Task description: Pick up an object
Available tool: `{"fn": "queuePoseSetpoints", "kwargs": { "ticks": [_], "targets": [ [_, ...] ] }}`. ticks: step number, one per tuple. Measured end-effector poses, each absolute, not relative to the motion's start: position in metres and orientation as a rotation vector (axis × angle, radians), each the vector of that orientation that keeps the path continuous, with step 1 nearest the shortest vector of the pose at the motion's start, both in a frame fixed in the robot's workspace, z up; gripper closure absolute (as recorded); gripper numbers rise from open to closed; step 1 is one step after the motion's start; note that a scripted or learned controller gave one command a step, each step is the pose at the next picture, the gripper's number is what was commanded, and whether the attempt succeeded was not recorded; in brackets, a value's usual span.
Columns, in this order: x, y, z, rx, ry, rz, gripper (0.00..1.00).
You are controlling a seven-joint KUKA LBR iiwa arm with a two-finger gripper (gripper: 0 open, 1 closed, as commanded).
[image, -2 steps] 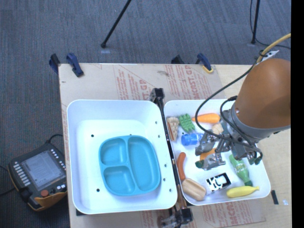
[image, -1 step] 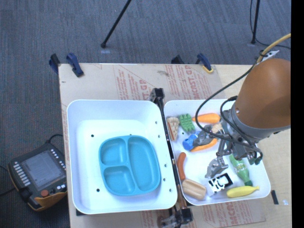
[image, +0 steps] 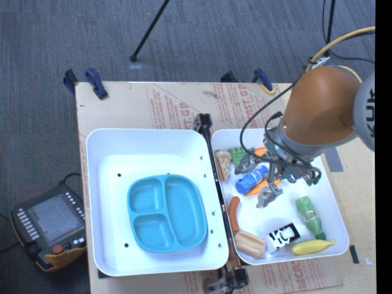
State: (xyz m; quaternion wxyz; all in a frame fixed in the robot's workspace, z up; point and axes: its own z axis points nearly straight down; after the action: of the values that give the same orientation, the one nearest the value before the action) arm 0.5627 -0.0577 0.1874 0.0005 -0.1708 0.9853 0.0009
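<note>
Grey two-finger gripper (image: 267, 185) right of centre, finger spread untellable; small blue plastic bottle (image: 252, 180) just left, touching or not unclear.

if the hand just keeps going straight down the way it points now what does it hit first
Most likely the blue bottle: the hand hangs pointing down into the right bin, directly over that bottle and an orange item beside it. Depth is hard to judge from this slanted view, so it may already be near it.

Orange-banded grey arm (image: 324, 106), black cables
</note>
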Motion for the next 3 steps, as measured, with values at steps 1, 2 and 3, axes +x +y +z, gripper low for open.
{"fn": "queuePoseSetpoints", "kwargs": {
  "ticks": [1,2,3],
  "targets": [
    [0.545,-0.082,0.087,-0.449,3.112,0.004,0.00],
    [0.600,-0.081,0.104,-0.153,3.136,0.002,0.00],
    [0.623,-0.081,0.088,-0.086,3.138,0.003,0.00]
  ]
}}
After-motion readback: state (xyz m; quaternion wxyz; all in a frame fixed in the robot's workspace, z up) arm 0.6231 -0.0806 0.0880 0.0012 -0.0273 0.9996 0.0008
